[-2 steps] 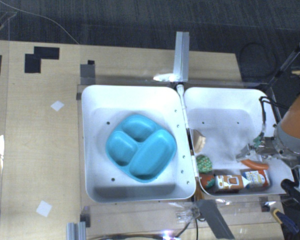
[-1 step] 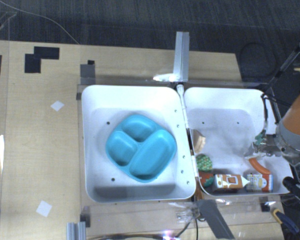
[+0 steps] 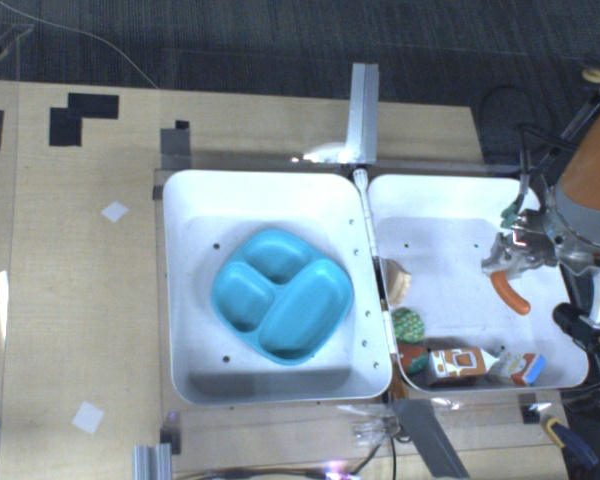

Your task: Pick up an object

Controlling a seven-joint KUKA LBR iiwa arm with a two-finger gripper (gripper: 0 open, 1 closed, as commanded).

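My gripper (image 3: pixel 510 258) hangs over the right side of the right bin (image 3: pixel 430 218), reaching in from the right. An orange sausage-shaped object (image 3: pixel 511 293) lies slantwise directly below it, its upper end touching or just under the gripper's tip. Whether the object is gripped cannot be made out from above. Along the bin's front edge lie a green knobbly ball (image 3: pixel 407 323), a red item (image 3: pixel 412 356), a small brown and orange box (image 3: pixel 455 364) and a white, blue and orange packet (image 3: pixel 521 369). A tan piece (image 3: pixel 398 286) rests against the left wall.
The left bin (image 3: pixel 195 228) holds a blue divided plate (image 3: pixel 282 296). A metal divider post (image 3: pixel 364 118) stands behind where the bins meet. The back half of the right bin's floor is bare white. Cables and dark arm parts (image 3: pixel 585 323) crowd the right edge.
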